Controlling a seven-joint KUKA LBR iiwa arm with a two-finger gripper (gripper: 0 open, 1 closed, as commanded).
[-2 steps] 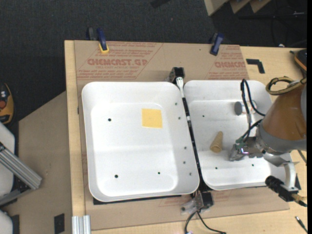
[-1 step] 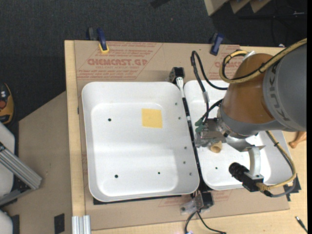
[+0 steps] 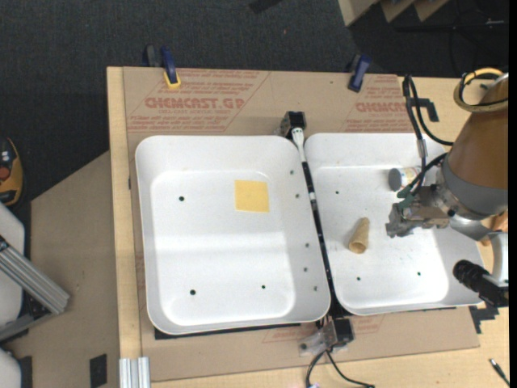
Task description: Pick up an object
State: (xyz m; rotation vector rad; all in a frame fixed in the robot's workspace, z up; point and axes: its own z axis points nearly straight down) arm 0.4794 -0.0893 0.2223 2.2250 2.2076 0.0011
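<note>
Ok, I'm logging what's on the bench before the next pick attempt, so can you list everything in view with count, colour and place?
yellow square: one, yellow, flat, upper middle of the left bin
tan cylinder: one, tan, lying in the right bin, just left of the gripper
left bin: one, white, shallow, left half of the board
right bin: one, white, shallow, right half of the board
board: one, brown with red print, under both bins
clamps: two, blue, one with a yellow tip, on the board's far edge
black cable: one, black, running over the far right corner
arm: one, grey with an orange band, coming in from the right
gripper: one, dark, over the right bin beside the tan cylinder
</note>
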